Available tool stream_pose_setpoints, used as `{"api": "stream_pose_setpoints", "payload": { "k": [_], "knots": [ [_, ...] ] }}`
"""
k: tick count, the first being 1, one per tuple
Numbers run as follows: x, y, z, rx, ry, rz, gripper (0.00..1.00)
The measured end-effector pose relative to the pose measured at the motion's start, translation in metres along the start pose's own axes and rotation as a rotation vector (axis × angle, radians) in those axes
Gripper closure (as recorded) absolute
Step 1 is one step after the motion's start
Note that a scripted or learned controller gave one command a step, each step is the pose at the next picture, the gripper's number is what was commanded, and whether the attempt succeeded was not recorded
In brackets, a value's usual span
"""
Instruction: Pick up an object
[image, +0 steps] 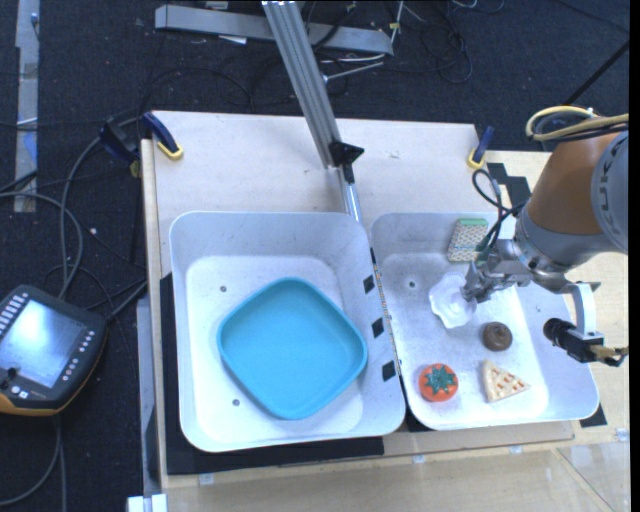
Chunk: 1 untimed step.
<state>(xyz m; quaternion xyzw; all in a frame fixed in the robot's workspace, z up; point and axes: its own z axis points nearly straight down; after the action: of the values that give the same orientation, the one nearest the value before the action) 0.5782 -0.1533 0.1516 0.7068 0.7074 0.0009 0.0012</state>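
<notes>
Overhead view of the bench. You see the gripper (476, 287) lowered into the right bin (570, 400), directly over a pale translucent object (449, 303) that looks like crumpled plastic or a small clear piece; its exact kind cannot be told. The gripper's tip is at or touching this object, but whether the gripper is spread or closed cannot be told from this angle, and nothing is plainly seen clasped in it.

Judged from this, the pick is at its approach or grasp stage: no object is lifted, so closing, raising and holding all remain to be done.

Other candidates lie in the same bin: a brown round piece (496, 336) just right of the pale object, a red tomato-like toy (438, 382) and a pizza-slice toy (503, 383) near the front wall, and a speckled sponge-like square (466, 239) at the back. The left bin (190, 250) holds a blue square plate (291, 347).

Both bins rest on a light wooden board (260, 150) held by clamps. Around it you see dark carpet (80, 100), loose cables and a teach pendant (40, 345) at left.
</notes>
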Motion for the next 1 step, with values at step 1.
{"api": "stream_pose_setpoints", "payload": {
  "k": [1],
  "knots": [
    [-0.0016,-0.0084,-0.0559,-0.001,0.0,0.001,1.0]
  ]
}}
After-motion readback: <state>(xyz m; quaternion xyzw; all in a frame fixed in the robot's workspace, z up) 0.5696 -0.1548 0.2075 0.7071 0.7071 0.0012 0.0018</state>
